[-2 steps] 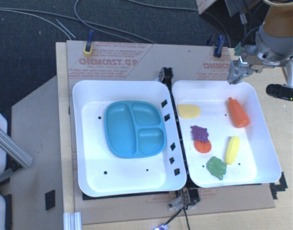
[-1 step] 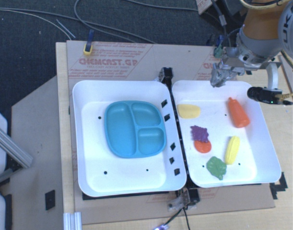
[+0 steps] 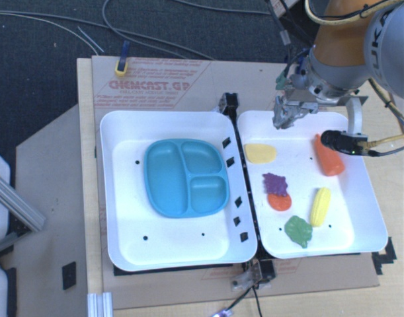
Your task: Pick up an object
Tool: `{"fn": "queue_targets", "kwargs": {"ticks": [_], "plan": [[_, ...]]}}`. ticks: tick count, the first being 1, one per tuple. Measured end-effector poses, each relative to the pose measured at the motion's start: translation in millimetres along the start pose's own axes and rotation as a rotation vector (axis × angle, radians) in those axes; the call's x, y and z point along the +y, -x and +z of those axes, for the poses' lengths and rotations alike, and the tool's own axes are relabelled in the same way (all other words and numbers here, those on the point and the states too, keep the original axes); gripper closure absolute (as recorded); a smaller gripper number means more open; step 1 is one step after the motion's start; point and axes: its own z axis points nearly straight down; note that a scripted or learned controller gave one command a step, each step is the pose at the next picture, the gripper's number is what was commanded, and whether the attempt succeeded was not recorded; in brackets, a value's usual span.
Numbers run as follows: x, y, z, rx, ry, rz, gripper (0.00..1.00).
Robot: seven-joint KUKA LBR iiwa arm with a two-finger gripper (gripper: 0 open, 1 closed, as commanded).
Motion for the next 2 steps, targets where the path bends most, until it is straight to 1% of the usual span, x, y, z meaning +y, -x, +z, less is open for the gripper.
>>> {"fn": "queue_targets", "kwargs": {"ticks": [1, 2], "plan": [[-10.6, -45.9, 15.1, 0.000, 0.000, 0.000, 1.00], [-25.9, -98.9, 8.4, 0.001, 0.001, -0.002, 1.00]]}}
